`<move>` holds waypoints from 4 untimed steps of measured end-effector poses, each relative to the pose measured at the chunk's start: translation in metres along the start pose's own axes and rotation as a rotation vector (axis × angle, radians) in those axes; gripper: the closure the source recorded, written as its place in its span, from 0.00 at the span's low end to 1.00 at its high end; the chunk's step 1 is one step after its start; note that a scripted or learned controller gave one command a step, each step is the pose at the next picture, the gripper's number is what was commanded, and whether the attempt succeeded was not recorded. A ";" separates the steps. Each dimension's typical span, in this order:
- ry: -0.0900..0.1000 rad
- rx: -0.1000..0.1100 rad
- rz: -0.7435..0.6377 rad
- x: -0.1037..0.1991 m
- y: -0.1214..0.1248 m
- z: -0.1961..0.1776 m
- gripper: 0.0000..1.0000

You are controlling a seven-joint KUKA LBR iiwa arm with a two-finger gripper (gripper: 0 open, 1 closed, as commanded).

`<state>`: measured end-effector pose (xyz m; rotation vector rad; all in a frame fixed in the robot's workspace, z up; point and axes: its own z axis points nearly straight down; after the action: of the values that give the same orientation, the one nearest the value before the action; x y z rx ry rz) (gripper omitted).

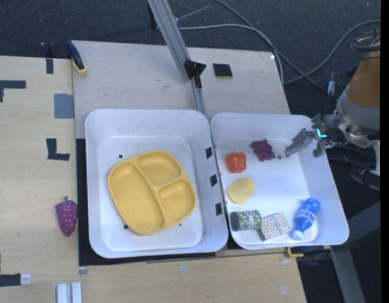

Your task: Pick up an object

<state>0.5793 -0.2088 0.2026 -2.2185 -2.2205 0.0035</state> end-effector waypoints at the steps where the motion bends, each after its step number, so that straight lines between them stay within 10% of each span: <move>1: -0.001 -0.002 0.000 0.000 0.001 -0.001 0.00; 3: -0.002 -0.002 -0.001 -0.003 -0.001 0.116 0.00; 4: -0.003 -0.004 -0.001 -0.003 0.000 0.103 1.00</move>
<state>0.5793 -0.2115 0.0999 -2.2206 -2.2254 0.0022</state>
